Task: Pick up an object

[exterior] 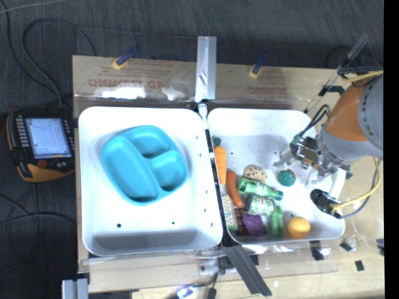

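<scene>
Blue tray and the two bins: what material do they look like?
Blue tray: likely moulded plastic, smooth with a slight sheen, going by its rounded compartments and uniform colour. Left bin and right bin: probably white plastic, matte to semi-gloss, with soft rounded rims.

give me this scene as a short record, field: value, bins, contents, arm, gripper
left bin: holds a blue divided tray
right bin: toy food heaped along its near-left side
items seen: carrot, green bottle, purple item, orange fruit, teal ball
arm: reaches in from the right, over the right bin's right part
gripper: just above and right of the teal ball; fingers too unclear to judge
outside bins: handheld pendant to the left of the bench
</scene>
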`<state>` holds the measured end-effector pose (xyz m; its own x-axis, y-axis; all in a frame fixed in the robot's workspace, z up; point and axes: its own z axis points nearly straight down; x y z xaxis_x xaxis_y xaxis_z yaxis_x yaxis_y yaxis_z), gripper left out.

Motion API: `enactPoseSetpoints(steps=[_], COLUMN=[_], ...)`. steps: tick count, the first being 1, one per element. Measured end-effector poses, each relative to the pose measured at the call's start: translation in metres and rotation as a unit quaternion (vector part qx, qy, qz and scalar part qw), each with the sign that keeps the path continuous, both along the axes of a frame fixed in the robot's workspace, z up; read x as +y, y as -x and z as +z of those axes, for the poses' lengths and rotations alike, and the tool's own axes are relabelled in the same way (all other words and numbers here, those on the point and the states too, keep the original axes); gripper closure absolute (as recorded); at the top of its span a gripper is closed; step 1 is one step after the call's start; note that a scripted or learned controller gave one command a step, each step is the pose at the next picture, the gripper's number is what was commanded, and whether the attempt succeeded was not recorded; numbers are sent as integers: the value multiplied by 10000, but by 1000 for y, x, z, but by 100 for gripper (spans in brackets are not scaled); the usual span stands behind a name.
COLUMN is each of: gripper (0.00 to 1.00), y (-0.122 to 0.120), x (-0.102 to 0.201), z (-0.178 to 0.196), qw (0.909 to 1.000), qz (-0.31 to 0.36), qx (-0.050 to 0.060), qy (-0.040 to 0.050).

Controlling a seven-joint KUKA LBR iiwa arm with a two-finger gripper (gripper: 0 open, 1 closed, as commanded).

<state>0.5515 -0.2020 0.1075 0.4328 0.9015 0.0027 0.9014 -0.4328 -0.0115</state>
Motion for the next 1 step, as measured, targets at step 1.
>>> enactPoseSetpoints(steps=[1], gripper=[100], y=[0], x=[0], z=[6], qw=[10000], qz=[6], qx=[18], qy=[-13])
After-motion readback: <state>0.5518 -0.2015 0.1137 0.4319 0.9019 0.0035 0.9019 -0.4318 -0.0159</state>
